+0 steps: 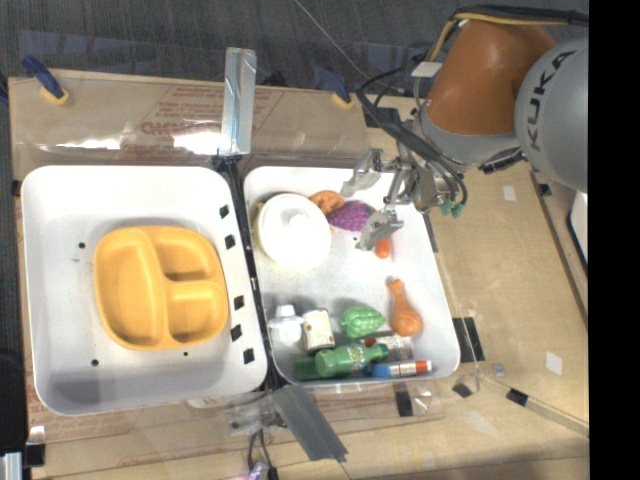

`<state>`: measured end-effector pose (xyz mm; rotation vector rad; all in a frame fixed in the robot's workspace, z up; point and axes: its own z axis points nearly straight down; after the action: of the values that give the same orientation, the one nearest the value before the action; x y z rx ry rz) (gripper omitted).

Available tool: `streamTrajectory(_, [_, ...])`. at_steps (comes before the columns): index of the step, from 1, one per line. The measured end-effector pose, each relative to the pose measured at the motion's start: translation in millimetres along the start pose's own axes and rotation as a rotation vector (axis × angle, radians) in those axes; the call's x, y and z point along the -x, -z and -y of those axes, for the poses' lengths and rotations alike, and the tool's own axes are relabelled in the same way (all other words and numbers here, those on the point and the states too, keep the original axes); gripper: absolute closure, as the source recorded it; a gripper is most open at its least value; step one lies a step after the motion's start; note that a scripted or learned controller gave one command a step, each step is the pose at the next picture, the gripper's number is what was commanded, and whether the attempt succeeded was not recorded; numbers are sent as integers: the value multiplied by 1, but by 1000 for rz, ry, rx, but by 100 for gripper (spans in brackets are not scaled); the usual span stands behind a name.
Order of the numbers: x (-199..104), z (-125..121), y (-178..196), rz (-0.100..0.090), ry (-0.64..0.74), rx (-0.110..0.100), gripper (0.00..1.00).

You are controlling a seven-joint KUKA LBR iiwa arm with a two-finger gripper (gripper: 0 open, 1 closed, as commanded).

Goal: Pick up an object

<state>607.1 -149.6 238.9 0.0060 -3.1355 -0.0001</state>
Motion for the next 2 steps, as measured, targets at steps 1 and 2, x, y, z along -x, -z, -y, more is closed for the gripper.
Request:
streamTrajectory(1, [9, 14, -141, 6, 59, -1, 0])
streamTrajectory(2, [-58, -16, -143, 17, 89, -2, 0])
